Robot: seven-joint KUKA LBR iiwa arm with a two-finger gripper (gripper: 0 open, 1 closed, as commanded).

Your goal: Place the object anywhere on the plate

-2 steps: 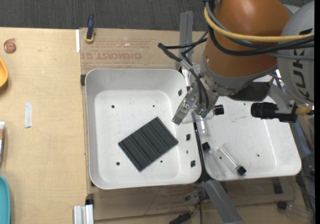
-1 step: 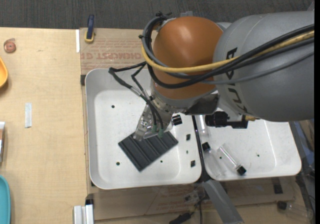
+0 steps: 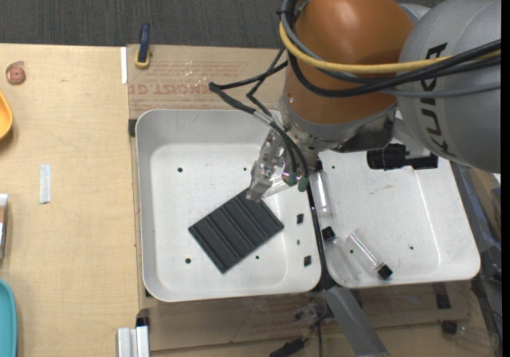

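Nearest to us, in the right bin, lies a clear tube with a black cap, slanted and well apart from everything else. We take it, or the second clear tube lying along the wall between the 2 bins, to be the object. Both lie loose on the bin floor, on the wrong side of that wall.

Across the wall, in the left bin, the plate is a dark ribbed slab lying flat and turned at an angle, with nothing resting on its grooves. Lying flat leaves its whole top free to take an object.

Just beyond it, the gripper hangs at the plate's far right corner, close above or touching it. We cannot tell whether it is clenched or released, and we see nothing gripped in it. Being over the plate suits a drop, yet with both tubes in the other bin we judge the placing not yet done.

Farther back, the arm's orange band looms over both bins, reaching in from the right.
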